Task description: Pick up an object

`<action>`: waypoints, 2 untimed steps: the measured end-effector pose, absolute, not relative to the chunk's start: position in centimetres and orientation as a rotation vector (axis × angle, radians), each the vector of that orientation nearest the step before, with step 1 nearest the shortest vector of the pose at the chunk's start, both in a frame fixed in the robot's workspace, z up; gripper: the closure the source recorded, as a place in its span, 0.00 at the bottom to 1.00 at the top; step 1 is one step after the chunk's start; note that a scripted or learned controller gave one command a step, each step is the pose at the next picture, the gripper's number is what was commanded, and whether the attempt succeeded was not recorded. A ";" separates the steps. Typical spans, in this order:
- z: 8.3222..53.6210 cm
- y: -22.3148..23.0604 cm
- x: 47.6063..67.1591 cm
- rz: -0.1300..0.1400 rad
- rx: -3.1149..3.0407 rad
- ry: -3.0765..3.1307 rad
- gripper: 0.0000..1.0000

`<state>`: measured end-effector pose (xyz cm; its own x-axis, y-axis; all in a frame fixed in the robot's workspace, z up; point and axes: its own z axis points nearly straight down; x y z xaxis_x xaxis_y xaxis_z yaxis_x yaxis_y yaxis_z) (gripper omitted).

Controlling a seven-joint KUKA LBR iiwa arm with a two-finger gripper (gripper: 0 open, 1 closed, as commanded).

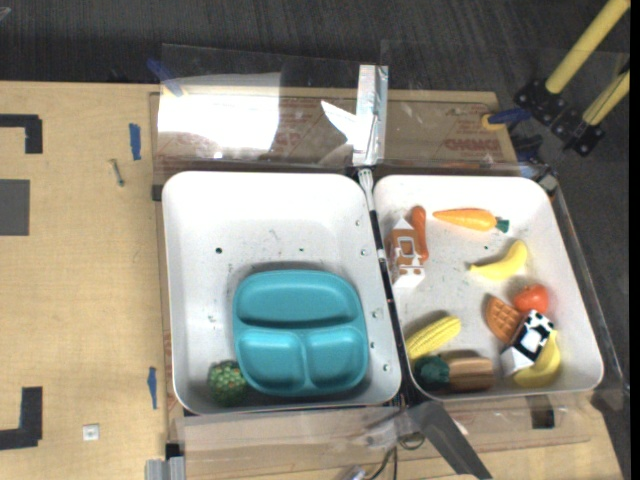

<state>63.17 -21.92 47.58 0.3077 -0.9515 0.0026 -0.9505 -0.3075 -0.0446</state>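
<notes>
You have 2 shallow white bins side by side, and the choice of target matters most here. The right-hand white bin (575, 258) holds nearly all the candidates: an orange plastic carrot with a green tip (468, 218) near the far wall, a small yellow plastic banana (503, 258) just below it, an orange-and-white boxy toy (407, 248) close to the dividing edge, and a crowded cluster along the near side that includes a yellow plastic corn cob (433, 335), a brown cylindrical piece (470, 371) and a black-and-white checkered block (534, 334). The left-hand white bin (200, 228) carries a large teal compartment tray (300, 333) with a small green bumpy toy (227, 378) tucked against its near-left corner. You cannot tell from this view how the gripper stands, so confirm it is spread before descending. I judge the carrot the best pick: it lies apart from its neighbours with bare floor on both long sides. Approach from above, align the grip across its narrow width, and centre on the thicker part. Avoid the near cluster, where pieces touch, and the tray, likely too broad to grasp.
</notes>
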 end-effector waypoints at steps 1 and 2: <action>48.5 -21.2 66.8 -0.009 -2.855 1.299 1.00; 49.8 -21.0 66.9 -0.024 -2.850 1.296 1.00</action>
